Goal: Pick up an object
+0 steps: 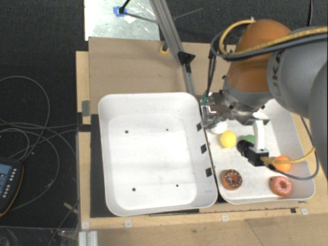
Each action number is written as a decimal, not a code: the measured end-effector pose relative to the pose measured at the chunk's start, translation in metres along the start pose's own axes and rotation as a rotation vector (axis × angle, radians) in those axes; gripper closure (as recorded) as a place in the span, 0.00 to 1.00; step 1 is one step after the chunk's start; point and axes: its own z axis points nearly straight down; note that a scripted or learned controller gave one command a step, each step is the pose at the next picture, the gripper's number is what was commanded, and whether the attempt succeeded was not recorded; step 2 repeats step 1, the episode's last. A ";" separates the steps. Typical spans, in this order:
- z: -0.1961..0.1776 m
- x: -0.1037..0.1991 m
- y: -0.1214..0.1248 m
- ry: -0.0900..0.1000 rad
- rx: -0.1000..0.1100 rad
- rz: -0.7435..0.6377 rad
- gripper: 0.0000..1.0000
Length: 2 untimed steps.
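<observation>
Yellow ball [228, 139] lies in right bin [303, 187], upper-left area. Gripper [218, 123] sits just at its 11 o'clock, near the bin's left wall; its opening and any hold cannot be told. Green object [249, 138] at ball's 3 o'clock. Chocolate donut [231, 179] at 6 o'clock, pink donut [280, 185] and orange ball [282, 163] toward 4 o'clock. Left bin [154, 152] adjoins.
</observation>
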 end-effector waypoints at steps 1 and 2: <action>0.011 0.043 0.011 0.000 0.002 0.001 1.00; 0.011 0.043 0.011 0.000 0.002 0.001 1.00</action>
